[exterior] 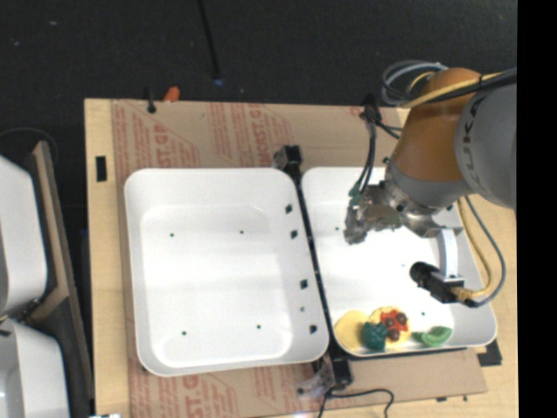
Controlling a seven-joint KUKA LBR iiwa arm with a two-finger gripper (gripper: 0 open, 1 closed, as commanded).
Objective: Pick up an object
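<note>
Several small objects lie at the front edge of the right bin [348, 190]: a pale yellow piece [348, 326], a teal one [374, 338], a red and yellow one [393, 320] and a green one [434, 334]. My gripper [355, 231] hangs over the upper left part of that bin, well behind the cluster. Nothing shows between its fingers. The wrist and orange band [435, 138] rise behind it to the right.
The left bin [218, 268] sits beside the right one, a black clip strip [303, 233] between them. A black fitting with a cable [435, 281] hangs over the right bin's right side. Brown cardboard [209, 138] lies under both bins.
</note>
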